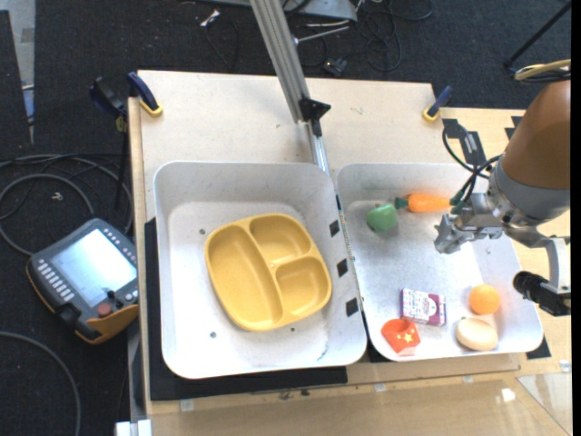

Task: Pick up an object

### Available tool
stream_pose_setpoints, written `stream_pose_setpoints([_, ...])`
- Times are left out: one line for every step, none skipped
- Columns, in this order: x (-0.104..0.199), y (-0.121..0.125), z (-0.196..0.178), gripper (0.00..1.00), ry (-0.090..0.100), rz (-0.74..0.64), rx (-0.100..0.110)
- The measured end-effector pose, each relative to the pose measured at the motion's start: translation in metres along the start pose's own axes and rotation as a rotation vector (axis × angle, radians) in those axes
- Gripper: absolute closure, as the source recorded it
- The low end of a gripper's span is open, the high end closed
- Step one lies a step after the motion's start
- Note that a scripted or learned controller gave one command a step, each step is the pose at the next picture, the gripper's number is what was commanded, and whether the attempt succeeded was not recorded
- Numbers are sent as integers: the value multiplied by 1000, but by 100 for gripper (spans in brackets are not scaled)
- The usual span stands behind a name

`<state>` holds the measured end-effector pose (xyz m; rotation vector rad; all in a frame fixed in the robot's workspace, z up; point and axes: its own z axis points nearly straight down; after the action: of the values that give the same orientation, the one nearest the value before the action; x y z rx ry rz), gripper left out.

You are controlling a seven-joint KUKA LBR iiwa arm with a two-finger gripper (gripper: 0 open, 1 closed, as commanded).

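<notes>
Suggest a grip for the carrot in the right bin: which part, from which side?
Grip the carrot mid-body, coming straight down from above. It lies flat and lengthwise across the right bin near the far wall, so fingers should likely close across its narrow width. The gripper hangs just nearer than it. The green piece sits close to its left end, so stay toward the orange middle.

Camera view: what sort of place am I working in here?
Likely a robotics lab bench: two white bins, toy food such as a carrot, a teach pendant and loose cables on dark floor.

Arm low, wrist bent leftward
</notes>
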<state>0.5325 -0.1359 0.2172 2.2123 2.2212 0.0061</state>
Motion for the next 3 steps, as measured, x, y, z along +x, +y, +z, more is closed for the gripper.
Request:
stream_pose_setpoints([0,2,-53,100,-1,1,0])
stream_pose_setpoints([62,16,-43,100,3,-4,7])
stream_pose_setpoints([120,22,-33,100,4,-4,10])
